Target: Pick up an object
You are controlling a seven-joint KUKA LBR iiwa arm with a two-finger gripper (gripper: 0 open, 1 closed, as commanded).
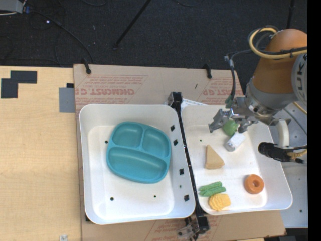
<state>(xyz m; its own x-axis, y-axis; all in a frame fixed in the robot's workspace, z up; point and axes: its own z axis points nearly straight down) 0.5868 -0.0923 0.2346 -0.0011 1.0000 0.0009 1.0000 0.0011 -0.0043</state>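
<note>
Green, round and smooth, the small ball-like object [230,127] sits clamped between the fingers of the claw [231,123] over the right white bin [273,197], and could roll free if that pinch sits off-centre.

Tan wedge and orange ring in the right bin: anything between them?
No. In the camera view, only bare white bin floor separates the tan wedge from the orange ring.

Wooden bench [35,149], cardboard sheet [140,84], two white bins [95,119]
</note>
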